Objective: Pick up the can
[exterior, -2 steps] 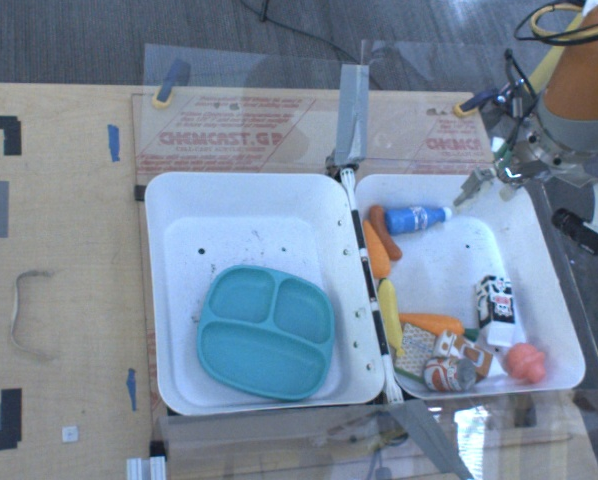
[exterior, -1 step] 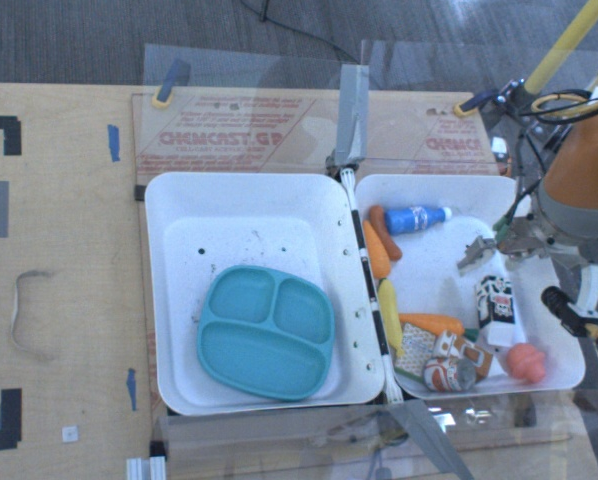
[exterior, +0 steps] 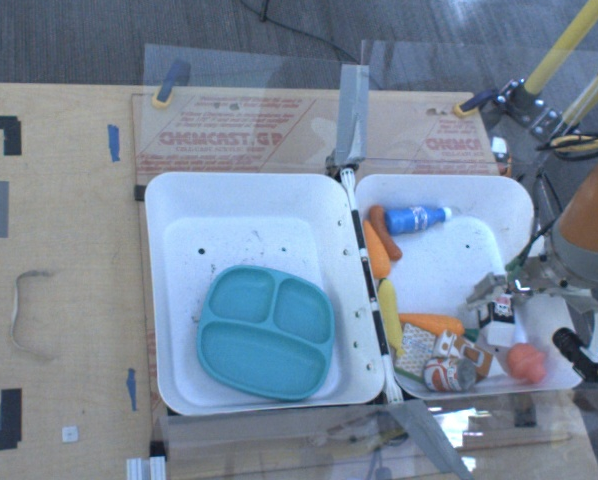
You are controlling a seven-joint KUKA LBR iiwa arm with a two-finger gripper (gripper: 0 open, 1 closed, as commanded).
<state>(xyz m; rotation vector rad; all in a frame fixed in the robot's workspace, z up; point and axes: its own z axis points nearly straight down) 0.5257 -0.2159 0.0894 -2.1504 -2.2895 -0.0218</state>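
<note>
Down front in your right bin (exterior: 509, 200), the can (exterior: 447, 366) lies tipped among toy food, so your jaws (exterior: 491, 296) hover just above-right — their spread I cannot tell.

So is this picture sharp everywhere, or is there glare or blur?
In the camera view, the teal tray is crisp; light reflects off the clear sheet behind the bins; the gripper and the can in the right bin look soft and cluttered.
</note>
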